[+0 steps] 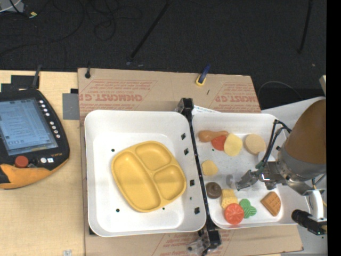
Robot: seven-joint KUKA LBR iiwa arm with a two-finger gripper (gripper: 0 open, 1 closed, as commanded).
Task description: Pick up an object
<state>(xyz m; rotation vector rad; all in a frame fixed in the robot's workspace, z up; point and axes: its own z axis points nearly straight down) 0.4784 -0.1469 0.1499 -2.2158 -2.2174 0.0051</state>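
Observation:
The right bin (266, 119) holds several toy foods: an orange piece (209, 136) with a red piece (219, 142) beside it, a yellow round (233, 144), a tan round (255, 143), a small yellow lump (210, 168), a brown disc (213, 190), a yellow block (229, 197), a red tomato (233, 213), a green piece (247, 208) and an orange waffle (271, 203). My gripper (244, 181) hangs low over the middle of this bin, right of the brown disc and above the green piece. I see nothing held in it.
The left bin (101, 143) holds a yellow divided plate (149, 175). A black divider (193, 164) runs between the bins. A control pendant with a screen (29, 137) lies on the bench at far left. The arm's orange band (311, 132) looms over the right bin's right edge.

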